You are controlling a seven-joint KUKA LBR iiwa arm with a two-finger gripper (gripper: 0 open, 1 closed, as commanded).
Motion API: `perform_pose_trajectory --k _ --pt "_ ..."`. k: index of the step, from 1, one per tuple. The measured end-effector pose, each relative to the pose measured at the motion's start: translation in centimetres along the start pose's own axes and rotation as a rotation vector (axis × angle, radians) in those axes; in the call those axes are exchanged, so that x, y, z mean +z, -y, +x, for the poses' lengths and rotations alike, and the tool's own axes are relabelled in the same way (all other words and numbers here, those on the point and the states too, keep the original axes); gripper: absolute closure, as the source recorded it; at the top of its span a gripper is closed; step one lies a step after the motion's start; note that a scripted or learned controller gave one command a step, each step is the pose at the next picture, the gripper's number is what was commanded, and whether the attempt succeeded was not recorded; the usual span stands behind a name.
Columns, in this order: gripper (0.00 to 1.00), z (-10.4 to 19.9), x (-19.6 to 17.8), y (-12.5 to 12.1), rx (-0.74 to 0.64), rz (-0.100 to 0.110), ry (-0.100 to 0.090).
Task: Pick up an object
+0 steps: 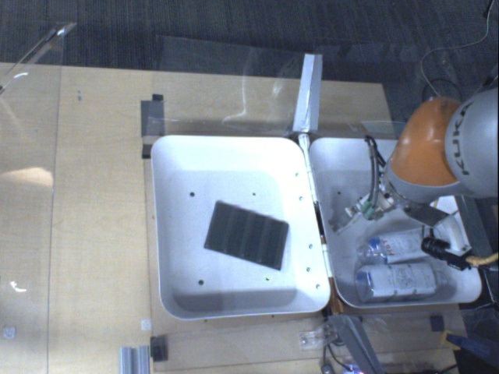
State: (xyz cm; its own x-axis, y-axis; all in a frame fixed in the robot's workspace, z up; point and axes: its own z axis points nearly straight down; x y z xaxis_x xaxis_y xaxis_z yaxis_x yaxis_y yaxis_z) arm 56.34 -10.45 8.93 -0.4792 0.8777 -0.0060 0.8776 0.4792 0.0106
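Beside right bin's [343,150] left wall, tool [360,209].

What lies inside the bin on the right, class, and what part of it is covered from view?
Inside the right bin lie two clear plastic bottles near its front. The arm hangs over the bin's back right part, covering whatever lies beneath it.

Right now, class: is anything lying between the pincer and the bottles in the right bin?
Nothing visible. The pincer hangs inside the right bin, and the bottles lie just below it in the picture, with bare bin floor between them.
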Motion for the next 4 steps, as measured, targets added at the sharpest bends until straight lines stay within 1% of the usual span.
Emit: perform_pose_trajectory --k 1,2,3,4 --pt "0.0 -4.2 -0.2 -9.3 -0.184 0.029 -0.019" --pt "0.0 -4.3 -5.3 -4.0 -0.077 0.004 -0.001" --pt "0.0 -0.4 -4.9 0.1 -0.23 0.005 -0.005" --pt "0.0 2.7 -5.0 3.6 -0.19 0.006 -0.005"
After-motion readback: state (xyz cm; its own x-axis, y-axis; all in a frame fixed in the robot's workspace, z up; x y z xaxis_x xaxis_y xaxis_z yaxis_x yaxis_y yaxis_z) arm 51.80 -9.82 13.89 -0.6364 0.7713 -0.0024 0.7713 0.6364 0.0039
